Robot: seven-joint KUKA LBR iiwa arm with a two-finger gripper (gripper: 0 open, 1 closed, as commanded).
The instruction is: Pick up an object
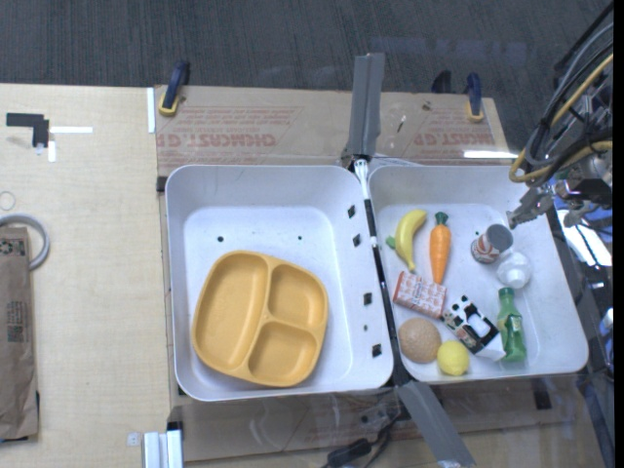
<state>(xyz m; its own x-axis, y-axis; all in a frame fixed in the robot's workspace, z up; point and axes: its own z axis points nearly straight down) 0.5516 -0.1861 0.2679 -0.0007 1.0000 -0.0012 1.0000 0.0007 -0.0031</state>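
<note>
So right bin point(565, 291) has one each: banana point(409, 235), carrot point(440, 247), lemon point(452, 359), green bottle point(510, 326), all toward 3 o'clock. Left bin point(185, 213) holds one yellow plate point(260, 317). Hand point(531, 206) sits at the right bin's 1 o'clock corner, can't tell its grip.

Yellow tray point(259, 317) fills the left bin point(195, 203); right bin point(561, 300) holds toy food (banana point(410, 236), carrot point(440, 248)).

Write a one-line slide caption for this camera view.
Gripper at the right bin's far edge, above banana, carrot and green bottle; yellow tray fills the left bin.
</note>
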